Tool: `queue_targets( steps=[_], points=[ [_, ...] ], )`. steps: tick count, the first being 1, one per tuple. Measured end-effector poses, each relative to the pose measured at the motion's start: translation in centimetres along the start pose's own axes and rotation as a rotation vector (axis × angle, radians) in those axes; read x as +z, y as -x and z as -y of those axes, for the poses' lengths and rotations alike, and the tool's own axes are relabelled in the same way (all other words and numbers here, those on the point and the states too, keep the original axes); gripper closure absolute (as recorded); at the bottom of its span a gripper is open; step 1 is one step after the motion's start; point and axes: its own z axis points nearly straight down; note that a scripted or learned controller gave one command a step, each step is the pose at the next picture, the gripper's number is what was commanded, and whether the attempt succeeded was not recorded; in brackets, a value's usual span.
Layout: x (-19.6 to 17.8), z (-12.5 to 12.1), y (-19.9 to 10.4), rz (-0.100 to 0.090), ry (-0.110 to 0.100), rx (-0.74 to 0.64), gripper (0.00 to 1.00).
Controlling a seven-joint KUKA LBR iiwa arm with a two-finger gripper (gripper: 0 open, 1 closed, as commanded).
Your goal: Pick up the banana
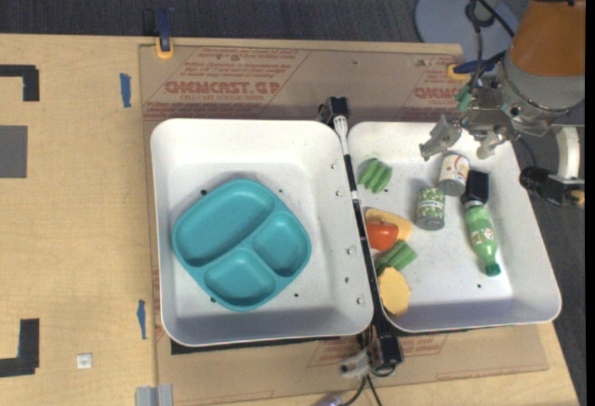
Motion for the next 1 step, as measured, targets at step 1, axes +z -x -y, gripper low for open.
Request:
queue_targets(
  steps=[1],
  points=[
    [4.22, 9.70, -3.54, 0.000, 0.000, -0.008, 0.00]
  ],
)
